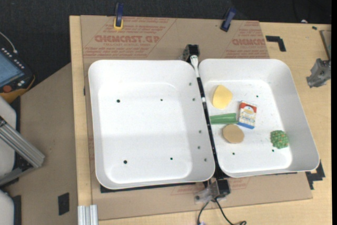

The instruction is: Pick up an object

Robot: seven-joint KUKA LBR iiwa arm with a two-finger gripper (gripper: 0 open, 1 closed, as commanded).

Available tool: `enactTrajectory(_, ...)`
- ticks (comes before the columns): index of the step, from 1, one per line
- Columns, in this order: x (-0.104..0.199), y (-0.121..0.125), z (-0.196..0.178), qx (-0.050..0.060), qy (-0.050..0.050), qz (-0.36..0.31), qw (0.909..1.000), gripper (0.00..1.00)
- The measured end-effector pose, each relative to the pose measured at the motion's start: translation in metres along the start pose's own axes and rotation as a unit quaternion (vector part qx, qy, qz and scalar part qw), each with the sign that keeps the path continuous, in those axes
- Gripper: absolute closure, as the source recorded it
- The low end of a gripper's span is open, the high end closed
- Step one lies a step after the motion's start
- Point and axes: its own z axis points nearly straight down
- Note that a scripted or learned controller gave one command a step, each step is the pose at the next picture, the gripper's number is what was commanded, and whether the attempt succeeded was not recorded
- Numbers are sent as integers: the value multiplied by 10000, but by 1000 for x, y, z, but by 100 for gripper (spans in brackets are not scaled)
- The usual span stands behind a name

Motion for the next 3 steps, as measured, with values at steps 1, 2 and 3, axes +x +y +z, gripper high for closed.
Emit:
enactTrajectory(1,44,22,92,134,38,0,9999,100)
enactTrajectory(2,116,-13,73,102,41,-16,9999,100)
enactTrajectory(3,144,-13,113,123,31,9,9999,100)
